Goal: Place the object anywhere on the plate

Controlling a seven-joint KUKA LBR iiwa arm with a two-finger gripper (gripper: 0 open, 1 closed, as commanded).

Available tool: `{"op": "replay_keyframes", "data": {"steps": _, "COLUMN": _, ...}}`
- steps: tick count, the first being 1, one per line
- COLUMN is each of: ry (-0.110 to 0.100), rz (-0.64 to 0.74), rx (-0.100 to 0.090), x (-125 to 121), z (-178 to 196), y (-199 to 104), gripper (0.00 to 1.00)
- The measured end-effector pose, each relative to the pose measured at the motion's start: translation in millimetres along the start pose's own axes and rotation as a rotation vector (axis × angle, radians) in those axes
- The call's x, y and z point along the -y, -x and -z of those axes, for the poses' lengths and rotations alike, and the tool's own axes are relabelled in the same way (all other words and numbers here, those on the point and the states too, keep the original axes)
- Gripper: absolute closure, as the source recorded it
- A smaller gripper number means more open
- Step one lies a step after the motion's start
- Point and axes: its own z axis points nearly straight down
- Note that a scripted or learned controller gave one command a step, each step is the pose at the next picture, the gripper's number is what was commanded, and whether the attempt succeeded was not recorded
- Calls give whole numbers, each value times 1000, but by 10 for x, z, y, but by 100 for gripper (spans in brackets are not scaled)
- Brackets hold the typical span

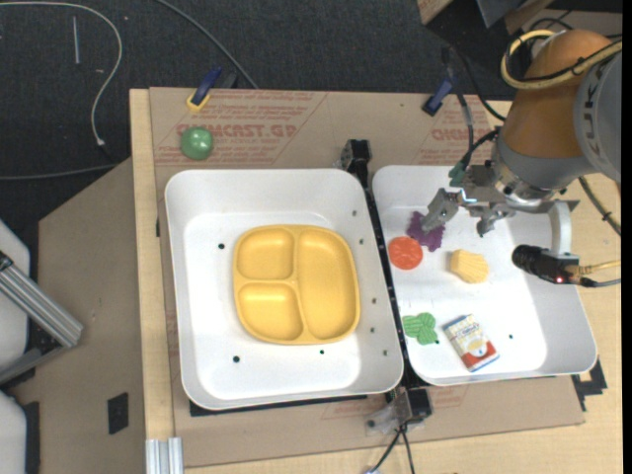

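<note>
A yellow three-section plate [296, 284] lies in the middle of the left bin [197, 215]. The right bin [553, 334] holds a purple toy [429, 230], a red-orange round piece [405, 253], a pale yellow chunk [470, 266], a green piece [420, 327] and a small printed box [469, 342]. My gripper [466, 215] hovers over the right bin's far side, open, with one finger [441, 208] just above the purple toy and nothing between the fingers. The yellow chunk lies just in front of it.
A green ball [197, 143] rests on the cardboard beyond the left bin. Blue clamps [204, 89] [438, 96] grip the board's far edge. A black fitting [541, 261] with a cable hangs off the wrist over the right bin.
</note>
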Motion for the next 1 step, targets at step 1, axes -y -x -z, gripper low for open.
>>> {"op": "replay_keyframes", "data": {"steps": 1, "ry": 0, "rz": 0, "rx": 0, "x": -1, "z": 2, "y": 0, "gripper": 0}}
